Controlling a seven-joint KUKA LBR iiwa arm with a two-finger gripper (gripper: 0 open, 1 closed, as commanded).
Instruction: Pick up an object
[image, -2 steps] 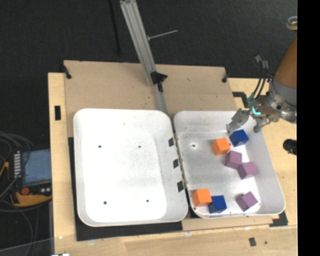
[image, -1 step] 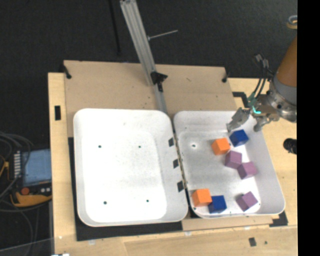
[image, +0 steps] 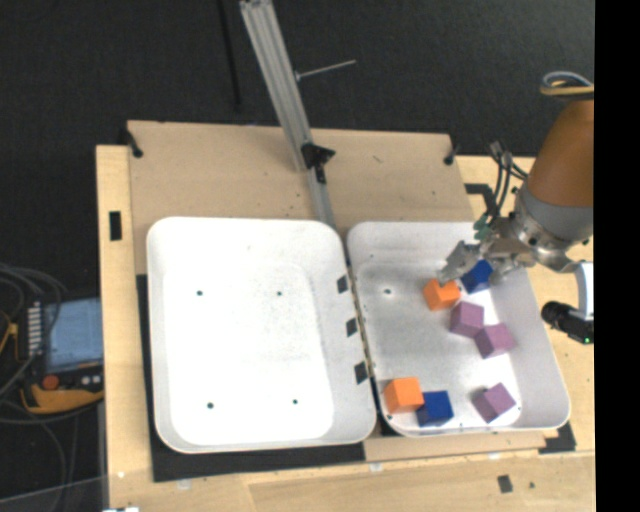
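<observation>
End effector (image: 470, 268) low in right bin (image: 400, 255), over blue block (image: 477, 275) beside orange block (image: 441, 293), open or closed impossible to tell, purple blocks (image: 466, 318) nearby, counter (image: 290, 170) beneath

Two white bins are sitting on the tan bench (image: 400, 480): the left bin (image: 175, 300) is showing plain white with a few dark specks, and the right bin (image: 400, 260) is showing white under coloured blocks. Two orange blocks (image: 441, 294) (image: 404, 393), two blue blocks (image: 477, 276) (image: 435, 408) and three purple blocks (image: 466, 319) (image: 494, 340) (image: 493, 401) are showing there. The arm (image: 565, 160) is showing orange above grey.
</observation>
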